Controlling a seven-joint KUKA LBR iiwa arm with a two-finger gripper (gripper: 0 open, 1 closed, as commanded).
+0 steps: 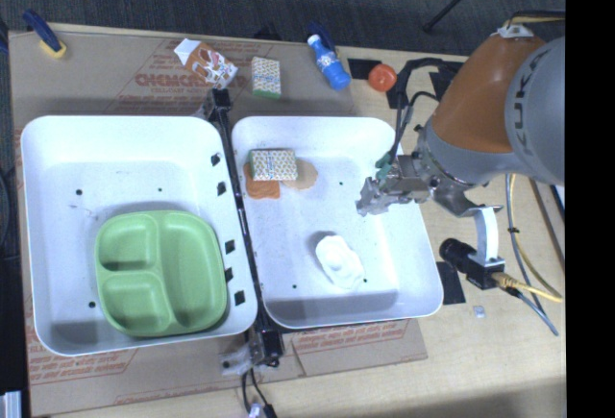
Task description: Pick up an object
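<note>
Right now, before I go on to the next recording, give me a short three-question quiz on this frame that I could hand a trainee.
1. True or false: the green plastic compartment tray lies in the same shallow white bin as the crumpled white object.
2. Multiple choice: the grey two-finger gripper is over which place? A) the left white bin B) the right white bin, near its right wall C) the cardboard behind the bins
3. Fill in: the blue bottle on the cardboard lies beside a small round ______ object.

Key: 1 false; 2 B; 3 orange.
</note>
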